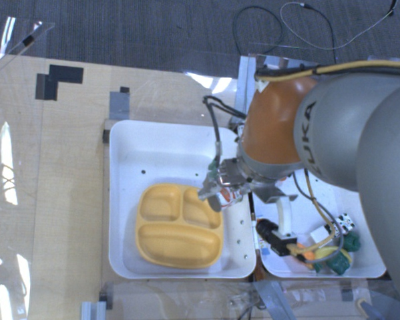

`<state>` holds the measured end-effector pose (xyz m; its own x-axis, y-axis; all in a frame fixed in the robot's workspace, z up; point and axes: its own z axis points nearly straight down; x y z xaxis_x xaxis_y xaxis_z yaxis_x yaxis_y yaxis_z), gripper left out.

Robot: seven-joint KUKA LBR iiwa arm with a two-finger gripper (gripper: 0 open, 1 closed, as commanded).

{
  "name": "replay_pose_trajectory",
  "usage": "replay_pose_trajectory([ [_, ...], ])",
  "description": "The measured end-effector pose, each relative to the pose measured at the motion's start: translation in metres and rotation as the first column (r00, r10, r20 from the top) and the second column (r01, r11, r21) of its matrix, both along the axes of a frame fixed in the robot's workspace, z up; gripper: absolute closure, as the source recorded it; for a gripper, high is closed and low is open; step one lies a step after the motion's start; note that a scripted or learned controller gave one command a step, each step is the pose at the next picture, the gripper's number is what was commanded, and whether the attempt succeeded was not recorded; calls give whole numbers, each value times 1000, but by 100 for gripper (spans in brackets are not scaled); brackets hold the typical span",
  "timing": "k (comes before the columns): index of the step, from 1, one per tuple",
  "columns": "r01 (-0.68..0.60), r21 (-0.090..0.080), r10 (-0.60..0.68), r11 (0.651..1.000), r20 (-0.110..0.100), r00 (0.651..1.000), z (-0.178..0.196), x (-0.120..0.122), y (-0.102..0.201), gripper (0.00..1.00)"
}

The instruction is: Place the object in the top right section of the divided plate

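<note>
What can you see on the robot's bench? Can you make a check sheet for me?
Surface: light wooden bench bearing two shallow white bins, left bin and right bin.
Job's things: yellow divided plate lies in the left bin; its sections look bare.
Clutter: jumble of small items in the right bin, black, orange, green and white pieces.
Gripper: gripper hangs over the plate's top right section; finger state too blurred to tell.
Cables: thin black wires loop behind the arm; a yellow cable runs along it.
Surroundings: dark grey floor beyond the bench.
</note>
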<state>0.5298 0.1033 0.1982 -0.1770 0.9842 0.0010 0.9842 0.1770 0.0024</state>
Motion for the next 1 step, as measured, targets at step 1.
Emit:
replay_pose_trajectory([
  [1, -27, 0, 27, 1000, -1, 1000, -52, -2, 9, 100],
])
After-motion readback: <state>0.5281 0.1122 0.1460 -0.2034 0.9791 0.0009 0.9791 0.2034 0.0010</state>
